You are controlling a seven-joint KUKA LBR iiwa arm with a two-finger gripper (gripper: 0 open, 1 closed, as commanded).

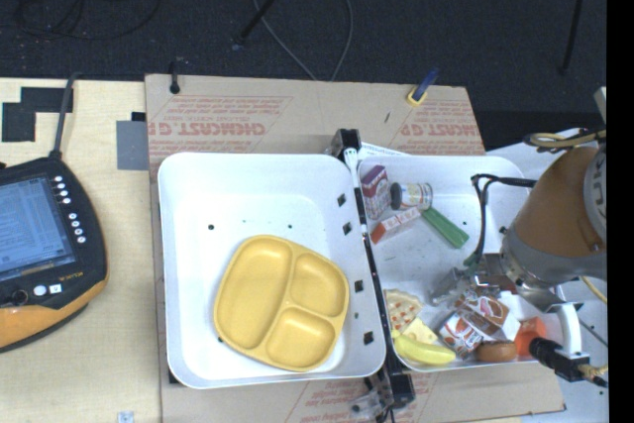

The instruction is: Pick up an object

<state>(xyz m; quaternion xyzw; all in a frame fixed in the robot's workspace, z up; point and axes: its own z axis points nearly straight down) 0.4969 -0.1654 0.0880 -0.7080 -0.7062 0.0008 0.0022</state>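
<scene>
white right bin (495, 175): snack packet (482, 316) just beneath claw (474, 278).

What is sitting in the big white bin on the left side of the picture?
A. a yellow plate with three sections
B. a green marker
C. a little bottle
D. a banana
A: the yellow plate with three sections lies in the left bin, while the green marker, the banana and the little bottle are all over in the right bin.

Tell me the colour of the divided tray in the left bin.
Yellow; the tray shows in the camera view.
</scene>
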